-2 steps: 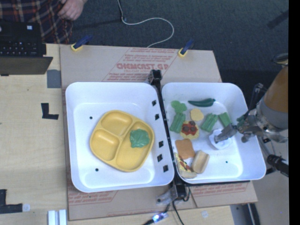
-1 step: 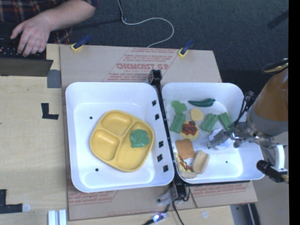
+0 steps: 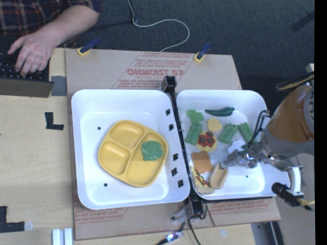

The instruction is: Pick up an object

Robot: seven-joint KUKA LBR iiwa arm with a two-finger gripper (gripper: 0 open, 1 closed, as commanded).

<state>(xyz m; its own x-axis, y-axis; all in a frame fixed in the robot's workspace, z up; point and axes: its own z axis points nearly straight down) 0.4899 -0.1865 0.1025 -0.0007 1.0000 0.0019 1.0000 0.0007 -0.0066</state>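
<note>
The right bin (image 3: 255, 102) holds a cluster of toy foods: a dark green pepper (image 3: 220, 111) near its far wall, a green leafy piece (image 3: 194, 116) with a green stalk (image 3: 192, 134) below it, a yellow piece (image 3: 214, 124), two more green pieces (image 3: 228, 132) (image 3: 246, 131) side by side, and a small piece with red dots (image 3: 206, 140) in the middle. Toward the near wall lie an orange-brown slab (image 3: 201, 162), a tan bread-like piece (image 3: 219, 176) just beside it, and something layered (image 3: 198, 180) tucked against the bin's near left corner. The gripper (image 3: 230, 160) reaches in from the right, its metal tip low over the bin floor between the two green pieces and the tan piece, very near the tan piece; whether the jaws are spread or closed cannot be told, and nothing is seen held in them. Behind it rises the arm (image 3: 291, 121) with its orange band. The left bin (image 3: 87, 137) carries a yellow divided plate (image 3: 122, 154) with a green leafy toy (image 3: 152, 150) lying in its right compartment. Both bins sit on a cardboard sheet (image 3: 148, 70) on the bench (image 3: 25, 152), held by two clamps (image 3: 88, 46) (image 3: 203, 51) at the far edge. A person's hand (image 3: 31, 52) rests at the upper left on a keyboard (image 3: 9, 68).
</note>
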